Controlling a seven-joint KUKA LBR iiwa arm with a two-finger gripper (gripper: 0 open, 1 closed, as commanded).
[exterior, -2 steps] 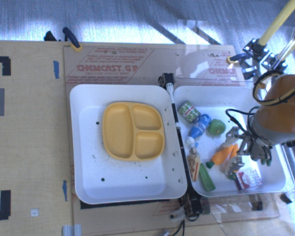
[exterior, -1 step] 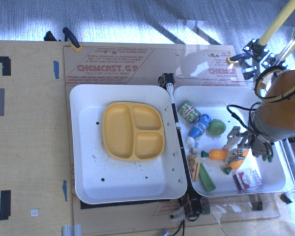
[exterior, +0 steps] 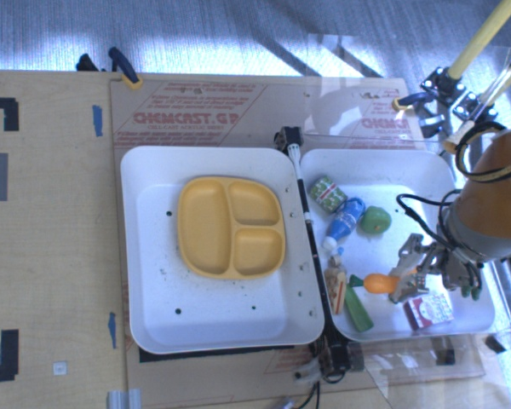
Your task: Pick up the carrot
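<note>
The arm enters from the right of the camera view, orange band above the wrist, wrist angled down and to the left. The gripper (exterior: 406, 273) sits low (finger state not discernible), its tip pointing left.

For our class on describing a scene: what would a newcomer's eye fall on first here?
First the yellow plastic divided plate, lying in the left shallow white bin. Next, the cluster in the right shallow white bin: a small orange carrot beside the grey two-finger gripper, with a round green fruit and a blue plastic bottle above it.
</note>
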